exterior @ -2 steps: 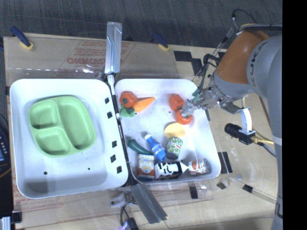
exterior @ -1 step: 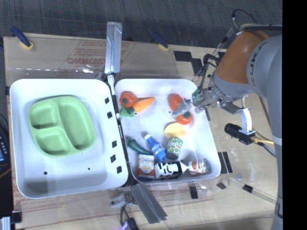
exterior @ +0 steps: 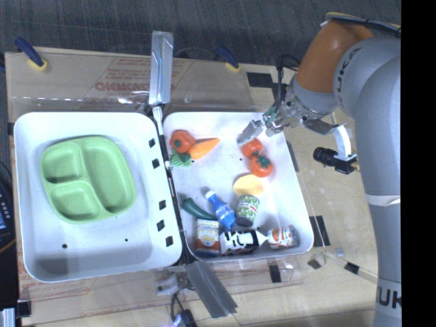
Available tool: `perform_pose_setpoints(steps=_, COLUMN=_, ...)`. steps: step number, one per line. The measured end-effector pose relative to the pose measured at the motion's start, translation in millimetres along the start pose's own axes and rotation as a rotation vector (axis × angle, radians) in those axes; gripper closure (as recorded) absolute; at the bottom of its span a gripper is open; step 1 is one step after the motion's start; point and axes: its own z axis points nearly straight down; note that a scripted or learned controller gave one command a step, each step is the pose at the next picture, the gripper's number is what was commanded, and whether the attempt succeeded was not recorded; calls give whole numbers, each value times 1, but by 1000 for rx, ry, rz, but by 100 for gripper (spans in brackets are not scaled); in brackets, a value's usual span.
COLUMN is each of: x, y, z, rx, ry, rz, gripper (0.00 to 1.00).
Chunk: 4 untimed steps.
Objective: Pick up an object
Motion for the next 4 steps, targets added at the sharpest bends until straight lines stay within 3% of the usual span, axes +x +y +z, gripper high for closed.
perform_pose_setpoints(steps=1, x=81, y=39, z=80, rx=1, ry=1, rz=-180, gripper=0)
perform_pose_setpoints(steps=2, x=39, y=26, z=9, rx=-2, ry=-3, rz=-424, gripper=0)
perform_pose_setpoints(steps=3, x=94, y=32, z=61, rx=0, ry=1, rz=-732, gripper=0)
perform_pose_setpoints(steps=4, x=58, y=22, z=79, rx=-2, ry=-4, rz=-1113, gripper=0)
